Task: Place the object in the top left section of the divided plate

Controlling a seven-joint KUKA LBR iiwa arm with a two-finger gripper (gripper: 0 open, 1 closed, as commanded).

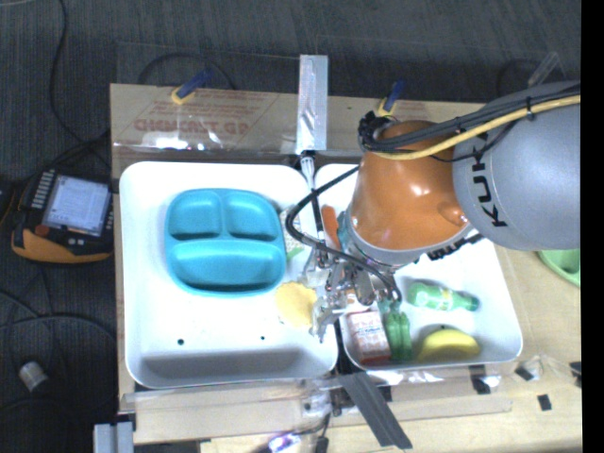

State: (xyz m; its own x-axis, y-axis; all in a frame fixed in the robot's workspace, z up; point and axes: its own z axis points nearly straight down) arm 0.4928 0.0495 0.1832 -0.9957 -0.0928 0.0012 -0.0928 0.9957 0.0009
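The gripper [332, 298] hangs low over the ridge where the two white bins meet, under the orange band [401, 201] of the arm. Its metal parts make a tangle of shiny pieces and dark cables, and the wrist covers the upper part of it, so I cannot tell how the jaws stand or if anything is between them.

Just left of the gripper, a pale yellow object [295, 302] lies at the right edge of the left bin [151, 347]. Its right side is very close to the gripper metal or touching it; the view does not show which. Its shape is soft and blurred, and I cannot say what kind of thing it is.

The blue divided plate [226, 239] lies in the upper middle of the left bin, with two small sections at the top and one wide section below. All three look bare. The yellow object is outside the plate, near its lower right corner.

In the right bin [505, 333], below the gripper, a small container with a reddish label [366, 336] lies next to a green thing [396, 333]. Farther right are a green bottle on its side [442, 298] and a yellow banana-like object [449, 344]. A thin orange-red item [328, 223] shows at the left of the wrist, partly covered. The grey arm body [519, 182] hides the upper right part of this bin.
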